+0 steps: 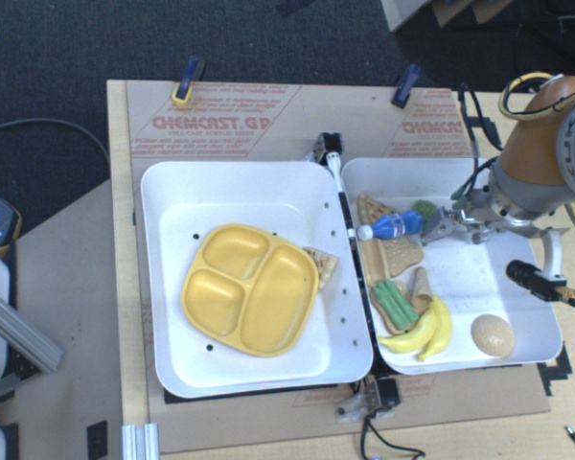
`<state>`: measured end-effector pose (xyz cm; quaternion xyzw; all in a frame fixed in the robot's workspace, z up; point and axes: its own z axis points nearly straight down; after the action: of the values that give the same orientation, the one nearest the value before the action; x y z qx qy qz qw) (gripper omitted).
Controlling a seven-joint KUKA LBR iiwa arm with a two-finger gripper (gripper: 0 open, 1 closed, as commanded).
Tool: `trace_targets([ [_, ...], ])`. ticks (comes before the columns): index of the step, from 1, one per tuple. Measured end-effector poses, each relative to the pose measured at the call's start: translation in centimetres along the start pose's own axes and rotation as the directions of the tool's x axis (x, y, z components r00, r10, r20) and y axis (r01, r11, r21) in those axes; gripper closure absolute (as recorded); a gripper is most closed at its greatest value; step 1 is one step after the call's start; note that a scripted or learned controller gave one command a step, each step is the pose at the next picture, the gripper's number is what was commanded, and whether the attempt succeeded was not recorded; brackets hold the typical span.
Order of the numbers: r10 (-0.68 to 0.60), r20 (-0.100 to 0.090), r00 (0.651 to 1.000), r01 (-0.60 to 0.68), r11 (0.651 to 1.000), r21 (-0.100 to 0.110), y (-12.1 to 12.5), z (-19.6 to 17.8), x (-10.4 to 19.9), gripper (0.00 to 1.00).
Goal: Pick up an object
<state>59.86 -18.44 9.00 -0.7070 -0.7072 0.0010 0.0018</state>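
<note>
My gripper [442, 225] hangs low over the back of the right bin [532, 353], reaching in from the right. Its tip is just right of a small blue bottle [393, 226] lying on its side, and beside a small green item [424, 208]. Under and in front of the bottle lie tan bread slices [399, 254]. A green ridged piece [394, 304], a yellow banana [427, 333] and a round beige lump [492, 334] sit toward the bin's front. I see nothing held between the fingers.
The left bin [172, 353] holds a yellow divided plate [250, 288] with a tan cracker-like piece [322, 260] at its right edge. Black clips [330, 147] join the bins along the middle wall. The right bin's floor right of the bread is bare.
</note>
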Motion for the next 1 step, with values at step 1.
trace_targets([
  [1, 0.001, 0.002, 1.0, -0.001, 1.0, -0.005, 0.1, -1.32, -0.04, 1.0],
])
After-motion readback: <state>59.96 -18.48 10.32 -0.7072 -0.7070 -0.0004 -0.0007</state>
